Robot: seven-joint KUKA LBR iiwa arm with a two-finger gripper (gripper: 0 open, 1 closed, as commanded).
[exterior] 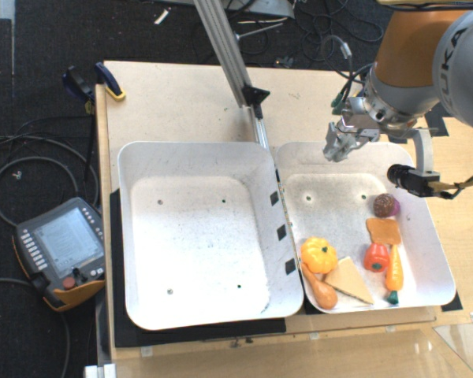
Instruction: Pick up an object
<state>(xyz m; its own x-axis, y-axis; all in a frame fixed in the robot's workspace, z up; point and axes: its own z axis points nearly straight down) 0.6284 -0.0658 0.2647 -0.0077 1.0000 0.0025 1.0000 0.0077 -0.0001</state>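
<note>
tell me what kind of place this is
Most likely a robotics lab or test cell. A robot arm reaches over two white bins on a bench, toy food like a yellow pepper lies in the right one, and a teach pendant and loose cables lie on the floor.

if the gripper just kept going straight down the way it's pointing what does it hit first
Most likely the bare floor of the right bin near its far rim. The gripper hangs above that patch, and the toy food lies nearer the camera. Depth is hard to judge from one slanted view.
</note>
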